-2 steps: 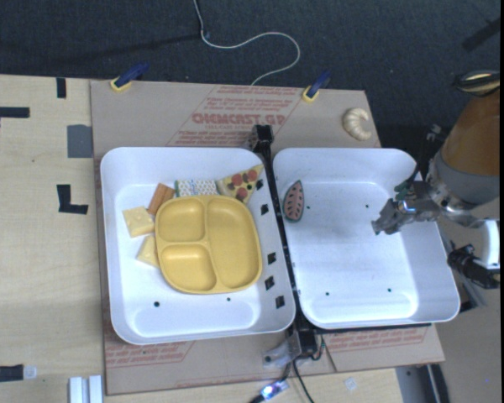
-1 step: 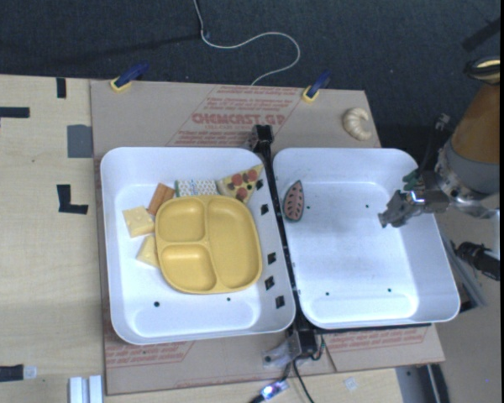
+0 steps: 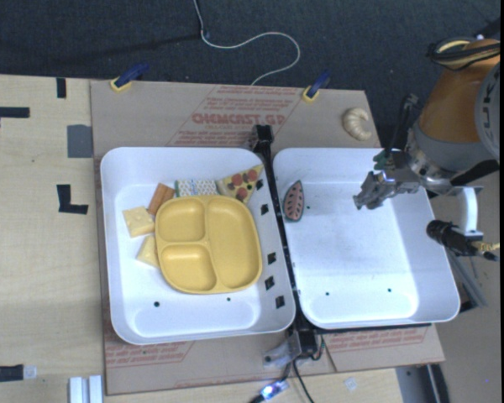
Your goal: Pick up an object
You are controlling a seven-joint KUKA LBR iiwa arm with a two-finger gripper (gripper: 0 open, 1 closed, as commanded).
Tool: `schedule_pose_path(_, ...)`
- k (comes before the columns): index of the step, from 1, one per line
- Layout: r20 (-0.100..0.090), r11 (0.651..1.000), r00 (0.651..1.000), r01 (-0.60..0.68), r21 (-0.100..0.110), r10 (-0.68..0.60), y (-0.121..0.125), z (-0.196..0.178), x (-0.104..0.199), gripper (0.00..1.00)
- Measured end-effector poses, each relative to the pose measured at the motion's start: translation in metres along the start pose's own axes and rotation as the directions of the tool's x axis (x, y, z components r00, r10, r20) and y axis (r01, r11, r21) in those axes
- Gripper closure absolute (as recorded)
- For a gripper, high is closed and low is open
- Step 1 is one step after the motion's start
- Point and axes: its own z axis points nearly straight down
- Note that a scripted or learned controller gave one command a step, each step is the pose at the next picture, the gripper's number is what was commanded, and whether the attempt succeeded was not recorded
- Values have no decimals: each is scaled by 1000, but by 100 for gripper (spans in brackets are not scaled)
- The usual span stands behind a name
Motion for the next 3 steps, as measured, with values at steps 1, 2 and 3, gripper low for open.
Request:
schedule_pose_path(1, 0, 1000, 1000, 1, -2, -1, 46, -10, 35, 100)
schedule_pose_path(2, 1, 1000, 1000, 0, 0, 0, 83, 0, 79, 100)
schedule_pose_path(3, 2, 1000, 1000, -5, 1, 5, 82, 0, 83, 100)
